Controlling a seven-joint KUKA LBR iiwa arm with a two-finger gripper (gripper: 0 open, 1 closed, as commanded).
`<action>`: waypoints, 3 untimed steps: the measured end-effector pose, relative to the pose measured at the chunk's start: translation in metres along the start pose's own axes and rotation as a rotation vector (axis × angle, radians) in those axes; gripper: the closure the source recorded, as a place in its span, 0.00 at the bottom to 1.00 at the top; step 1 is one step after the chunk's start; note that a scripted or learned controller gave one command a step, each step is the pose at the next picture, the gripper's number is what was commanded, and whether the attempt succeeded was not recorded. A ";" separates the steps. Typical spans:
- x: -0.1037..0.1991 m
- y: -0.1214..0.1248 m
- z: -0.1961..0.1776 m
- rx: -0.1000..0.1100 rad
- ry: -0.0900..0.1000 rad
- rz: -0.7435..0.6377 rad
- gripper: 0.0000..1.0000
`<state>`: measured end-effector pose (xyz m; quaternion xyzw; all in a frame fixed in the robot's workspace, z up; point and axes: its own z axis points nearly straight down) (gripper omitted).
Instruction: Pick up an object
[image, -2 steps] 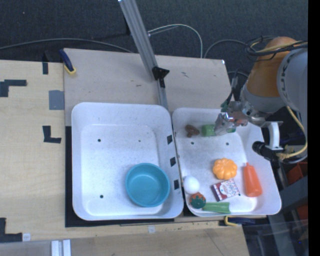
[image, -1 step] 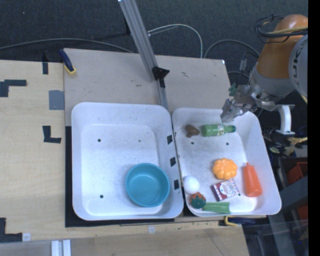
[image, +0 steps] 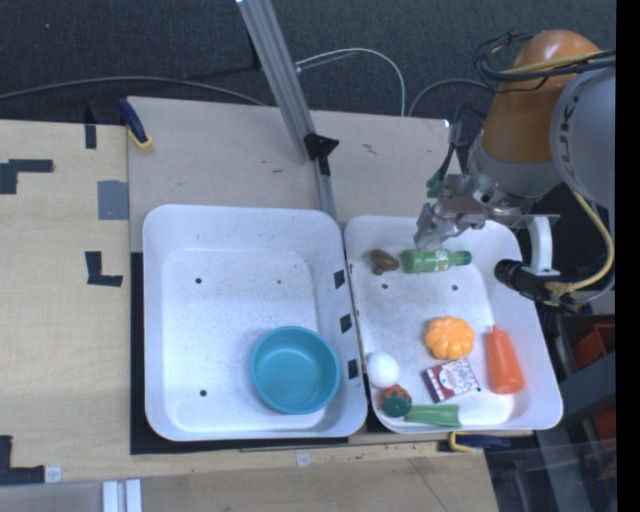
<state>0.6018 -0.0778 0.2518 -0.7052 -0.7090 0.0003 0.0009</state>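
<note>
Pincer (image: 432, 232) low over green bottle (image: 435, 261), upper right of frame; grip state impossible to tell. Nothing lifted yet.

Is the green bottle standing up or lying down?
Lying down. The green bottle rests on its side in the right bin, cap pointing right, just below the gripper.

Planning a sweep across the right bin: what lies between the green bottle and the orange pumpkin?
Bare bin floor separates green bottle and orange pumpkin, per the camera view.
</note>
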 end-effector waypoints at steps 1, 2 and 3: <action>0.042 -0.023 0.000 0.001 0.000 0.000 1.00; 0.097 -0.049 0.002 0.002 0.001 -0.001 1.00; 0.144 -0.061 0.000 0.002 0.001 -0.002 1.00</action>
